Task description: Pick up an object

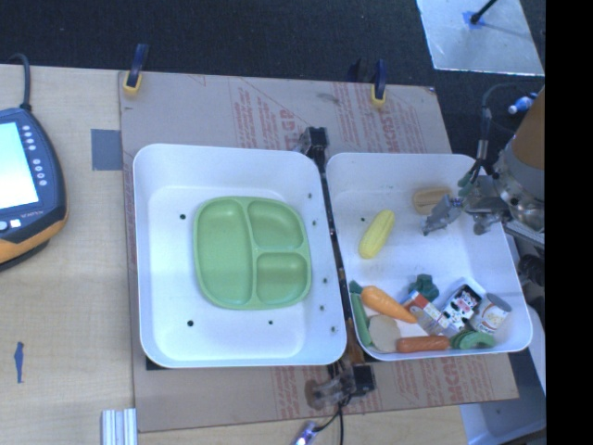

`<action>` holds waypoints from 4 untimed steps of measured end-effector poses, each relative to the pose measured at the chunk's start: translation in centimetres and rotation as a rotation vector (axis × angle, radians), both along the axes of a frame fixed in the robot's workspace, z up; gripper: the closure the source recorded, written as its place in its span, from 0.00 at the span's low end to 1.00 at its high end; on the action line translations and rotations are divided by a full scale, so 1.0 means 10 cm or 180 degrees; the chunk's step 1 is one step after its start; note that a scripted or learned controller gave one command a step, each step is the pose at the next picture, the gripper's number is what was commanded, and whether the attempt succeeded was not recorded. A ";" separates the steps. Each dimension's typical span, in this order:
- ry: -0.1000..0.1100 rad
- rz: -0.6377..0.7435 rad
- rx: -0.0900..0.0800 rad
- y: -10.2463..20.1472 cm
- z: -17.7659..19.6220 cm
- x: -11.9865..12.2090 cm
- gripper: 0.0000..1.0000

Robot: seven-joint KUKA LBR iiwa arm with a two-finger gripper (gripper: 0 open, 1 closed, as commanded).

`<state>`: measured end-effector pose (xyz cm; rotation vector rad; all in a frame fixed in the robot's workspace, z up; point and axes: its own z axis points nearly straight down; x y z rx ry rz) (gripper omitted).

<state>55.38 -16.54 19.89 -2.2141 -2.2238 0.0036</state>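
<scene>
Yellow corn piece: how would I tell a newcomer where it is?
Go to the right bin, beside the bin holding the green tray. In its upper middle lies the corn, alone on bare white floor. It is the only yellow item, apart from the pile of toys along the near edge.

Over on the left, a green divided plate (252, 252) lies flat in the left bin (157, 332). At the far left of the table (65, 323), a teach pendant (26, 182) rests at the edge. Two blue clamps (135, 69) pin the cardboard sheet (278, 109) at the back.
</scene>
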 end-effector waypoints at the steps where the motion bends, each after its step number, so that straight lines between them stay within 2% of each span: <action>1: 0.0008 0.0005 -0.0006 -0.38 -1.09 0.54 0.00; 2: -0.0005 0.0000 -0.0001 -0.09 -1.07 0.99 0.00; 3: -0.0002 0.0001 0.0001 0.05 -1.07 1.02 0.00; 4: -0.0010 -0.0005 -0.0004 -0.05 -1.07 1.03 0.00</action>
